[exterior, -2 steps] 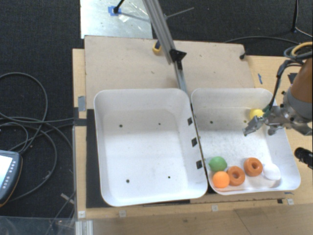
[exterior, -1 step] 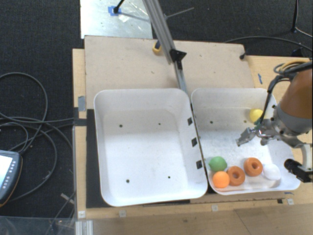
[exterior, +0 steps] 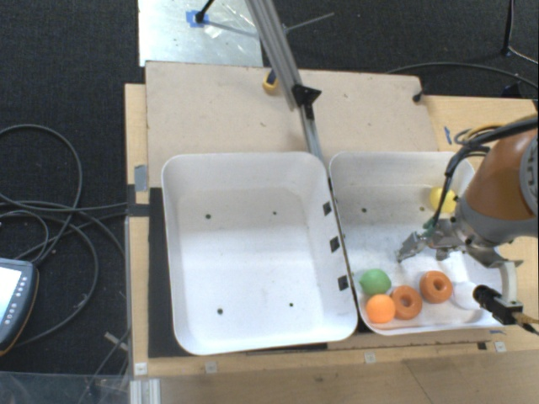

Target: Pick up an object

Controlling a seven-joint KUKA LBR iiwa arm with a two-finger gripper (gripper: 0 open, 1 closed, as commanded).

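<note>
The gripper hangs low over the right bin, reaching in from the right on the grey arm with its orange band. Its metal fingers point left and look spread a little apart, with only bare bin floor seen between them, so it holds nothing. Just below and to the left of the gripper lies a green ball, close but not touching it. Further below, against the bin's near wall, sits an orange ball, and right beside that ball is an orange ring that seems to touch it. A second orange ring lies below the gripper and slightly to its right, near the first ring. To the right of that ring, under the arm's wrist, is a small white thing whose shape is hard to make out. Above the gripper and a little right, partly hidden by the arm, a yellow thing rests by the far side of the bin. The left bin stands well to the left of the gripper, touching the right bin along their shared edge.
</note>
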